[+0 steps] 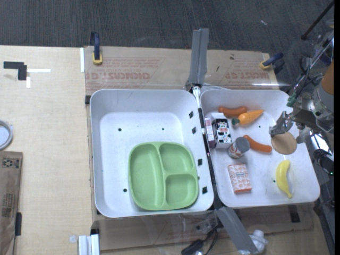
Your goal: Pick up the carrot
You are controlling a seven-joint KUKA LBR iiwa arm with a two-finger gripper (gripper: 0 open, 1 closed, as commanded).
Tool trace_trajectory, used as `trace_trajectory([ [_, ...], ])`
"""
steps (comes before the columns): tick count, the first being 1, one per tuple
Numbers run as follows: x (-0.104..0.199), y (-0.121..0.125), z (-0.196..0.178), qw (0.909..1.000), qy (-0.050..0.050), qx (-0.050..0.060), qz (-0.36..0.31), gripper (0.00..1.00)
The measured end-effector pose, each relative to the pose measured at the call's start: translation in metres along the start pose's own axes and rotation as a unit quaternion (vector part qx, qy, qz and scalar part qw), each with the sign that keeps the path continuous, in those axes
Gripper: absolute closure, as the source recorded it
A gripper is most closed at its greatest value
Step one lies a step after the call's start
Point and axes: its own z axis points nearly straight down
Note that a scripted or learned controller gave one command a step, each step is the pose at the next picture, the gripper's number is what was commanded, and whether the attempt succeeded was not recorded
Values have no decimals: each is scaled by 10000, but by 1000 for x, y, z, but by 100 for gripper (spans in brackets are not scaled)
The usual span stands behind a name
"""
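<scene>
Gripper (281, 125) low over the right-hand bin (264, 201), near that bin's right wall, at the end of a grey arm (319, 102) cut off by the frame's edge. Open or closed: cannot tell, with the metal parts blurring into one grey tangle against the white floor. Nothing visibly held.

Just below the gripper in the view, a tan round thing (284, 143), touching it or merely overlapped by it; hard to say which, and hard to name.

Left of the gripper and a little farther back, the carrot (252, 116), orange with a greenish stub at its left end, lying flat on the bin floor and clear of the gripper. Just beyond the carrot, a redder orange stick (233, 110), its right tip close to or under the carrot. Another such stick (258, 144) left of the tan thing, one end against a small grey-and-red can (238, 147).

Farther left, by the wall between the bins, a printed carton (220, 132), its label too small to read. Nearer the camera than the gripper, a banana (284, 178) and a small orange-patterned box (239, 178).

Well to the left, the other bin (106, 142) with a green divided plate (162, 175).
</scene>
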Motion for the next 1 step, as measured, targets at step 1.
trace_trajectory([
  [1, -17, -2, 35, 9997, 1, 4, 240, 100],
])
